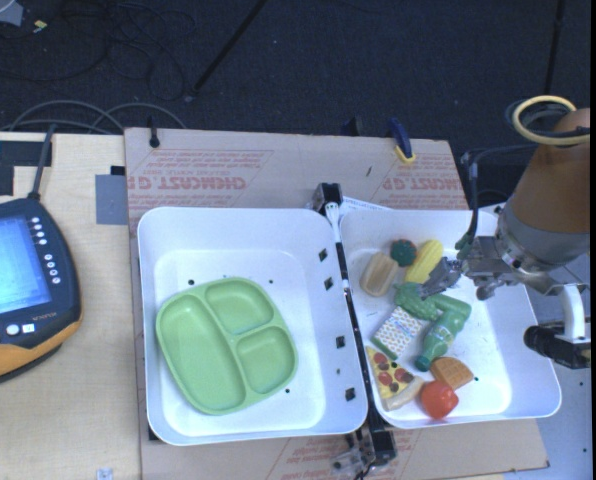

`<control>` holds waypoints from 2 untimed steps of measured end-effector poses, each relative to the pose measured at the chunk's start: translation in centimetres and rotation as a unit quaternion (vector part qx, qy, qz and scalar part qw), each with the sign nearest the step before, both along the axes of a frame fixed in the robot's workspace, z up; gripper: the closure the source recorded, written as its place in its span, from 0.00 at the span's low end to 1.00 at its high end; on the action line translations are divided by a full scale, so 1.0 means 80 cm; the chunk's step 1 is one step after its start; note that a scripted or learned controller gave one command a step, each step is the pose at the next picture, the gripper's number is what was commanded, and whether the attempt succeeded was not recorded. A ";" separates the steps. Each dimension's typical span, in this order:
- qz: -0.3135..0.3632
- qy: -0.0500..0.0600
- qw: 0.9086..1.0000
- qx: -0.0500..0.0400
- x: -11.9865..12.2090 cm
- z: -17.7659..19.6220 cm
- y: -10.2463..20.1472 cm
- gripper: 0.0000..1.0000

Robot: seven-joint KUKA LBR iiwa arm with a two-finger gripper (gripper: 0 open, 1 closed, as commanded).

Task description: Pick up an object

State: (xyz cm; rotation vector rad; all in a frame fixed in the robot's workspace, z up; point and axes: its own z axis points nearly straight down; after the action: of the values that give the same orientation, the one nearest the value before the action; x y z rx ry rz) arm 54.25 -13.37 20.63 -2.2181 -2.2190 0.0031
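Observation:
The right bin [518, 393] holds several toy foods: a tan bread roll [379, 273], a dark green broccoli piece [405, 252], a yellow corn cob [425, 259], a green bottle [441, 330], a checkered green-and-white packet [401, 331], a pizza slice [391, 377], an orange croissant-like piece [452, 370] and a red tomato [438, 399]. My gripper [444, 277] reaches in from the right and hangs low over the green pieces in the middle of this bin, beside the corn cob. Nothing shows as held.
The left bin [178, 238] holds a green divided plate [227, 343]. A teach pendant with a blue screen [13, 278] lies at the far left of the bench. The arm's orange band [558, 178] stands over the right bin's far right edge.

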 end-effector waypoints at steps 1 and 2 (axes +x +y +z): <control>0.001 0.004 1.000 0.001 0.019 -0.123 0.014 0.00; 0.001 -0.003 1.000 -0.001 0.108 -0.150 0.016 0.00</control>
State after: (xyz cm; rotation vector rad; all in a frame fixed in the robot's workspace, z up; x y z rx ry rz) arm 62.89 -12.09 8.66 -2.2203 -2.2249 -0.0017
